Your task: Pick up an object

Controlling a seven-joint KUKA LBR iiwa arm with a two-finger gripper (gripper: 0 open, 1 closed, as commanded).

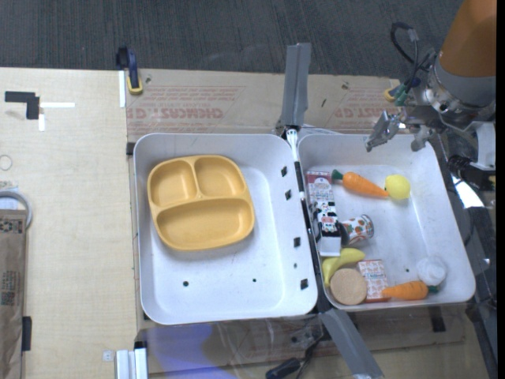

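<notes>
My gripper [398,135] hovers over the far edge of the right bin [450,212], its two fingers spread open with nothing between them. Below it in the bin lie an orange carrot [361,184] and a yellow lemon [398,186]. Further toward the front are a pink carton [319,186], a black-and-white milk carton [327,215], a small can [359,227], a banana [343,260], a round tan biscuit [348,287], a snack box [372,279], a second carrot [406,291] and a white lump [432,272].
The left bin [221,290] holds a yellow divided plate [201,201]. A grey post [297,85] rises between the bins at the back. Cables hang off the arm's wrist [410,50] at the upper right.
</notes>
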